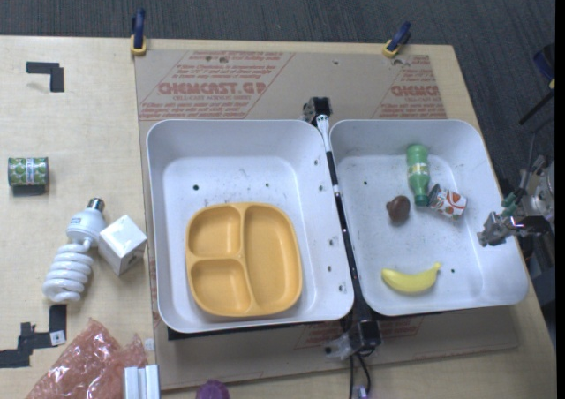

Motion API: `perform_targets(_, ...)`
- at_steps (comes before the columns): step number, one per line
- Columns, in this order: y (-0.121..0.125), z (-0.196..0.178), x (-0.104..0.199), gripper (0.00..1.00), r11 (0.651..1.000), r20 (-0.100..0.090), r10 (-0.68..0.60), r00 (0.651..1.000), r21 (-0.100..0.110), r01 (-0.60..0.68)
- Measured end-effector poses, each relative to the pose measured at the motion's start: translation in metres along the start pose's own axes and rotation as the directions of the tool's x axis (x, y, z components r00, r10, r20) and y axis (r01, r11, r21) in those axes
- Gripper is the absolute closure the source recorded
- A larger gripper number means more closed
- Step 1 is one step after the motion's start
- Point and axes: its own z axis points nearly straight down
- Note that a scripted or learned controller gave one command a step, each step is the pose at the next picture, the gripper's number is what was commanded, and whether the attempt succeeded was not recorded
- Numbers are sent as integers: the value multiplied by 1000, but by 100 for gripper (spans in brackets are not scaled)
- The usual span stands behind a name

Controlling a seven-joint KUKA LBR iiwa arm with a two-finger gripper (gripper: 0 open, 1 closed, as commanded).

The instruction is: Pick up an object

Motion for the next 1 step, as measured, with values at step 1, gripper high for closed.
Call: perform_targets(1, 0, -28, 77, 100, 1000, -1, -2, 1000, 0, 2)
